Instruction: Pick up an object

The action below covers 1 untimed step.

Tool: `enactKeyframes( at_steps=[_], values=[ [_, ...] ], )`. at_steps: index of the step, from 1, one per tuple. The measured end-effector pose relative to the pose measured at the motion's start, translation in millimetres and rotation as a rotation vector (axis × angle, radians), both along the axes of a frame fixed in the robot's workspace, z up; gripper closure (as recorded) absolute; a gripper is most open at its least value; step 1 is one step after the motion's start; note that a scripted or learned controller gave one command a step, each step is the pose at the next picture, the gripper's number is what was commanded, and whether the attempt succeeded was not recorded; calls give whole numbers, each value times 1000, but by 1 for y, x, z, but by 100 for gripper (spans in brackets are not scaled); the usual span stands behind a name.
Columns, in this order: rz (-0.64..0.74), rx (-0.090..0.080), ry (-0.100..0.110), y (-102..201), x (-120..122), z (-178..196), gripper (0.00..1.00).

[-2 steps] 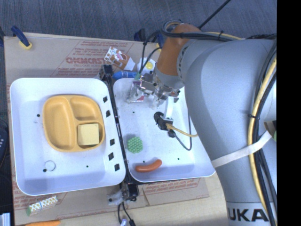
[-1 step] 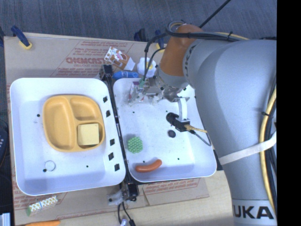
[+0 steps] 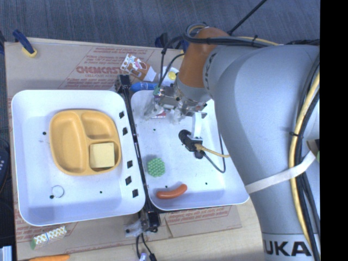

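The bulky, smooth grey metal arm (image 3: 261, 124) carries an orange band (image 3: 196, 58) above its wrist. White letters "UKA" (image 3: 288, 247) mark its base. Yellow and black cables (image 3: 304, 162) run along its side, and a pale strap (image 3: 283, 175) crosses the grey casing.

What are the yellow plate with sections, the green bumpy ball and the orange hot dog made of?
The yellow sectioned plate looks like moulded plastic: smooth, one even colour, soft sheen. The green bumpy ball seems rubbery or soft plastic, with a nubbly matte surface. The orange sausage-shaped toy looks like glossy plastic or rubber, judging by its shine. None is certain from here.
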<state>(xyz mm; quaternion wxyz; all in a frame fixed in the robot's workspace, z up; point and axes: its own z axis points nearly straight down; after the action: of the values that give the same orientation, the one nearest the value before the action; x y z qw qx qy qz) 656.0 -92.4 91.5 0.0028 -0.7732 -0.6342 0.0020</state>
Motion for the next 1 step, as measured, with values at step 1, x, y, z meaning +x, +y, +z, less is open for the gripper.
enactKeyframes(
  at_steps=[1],
  values=[
    [362, 3, 1, -16, 0, 0, 0]
  ],
)
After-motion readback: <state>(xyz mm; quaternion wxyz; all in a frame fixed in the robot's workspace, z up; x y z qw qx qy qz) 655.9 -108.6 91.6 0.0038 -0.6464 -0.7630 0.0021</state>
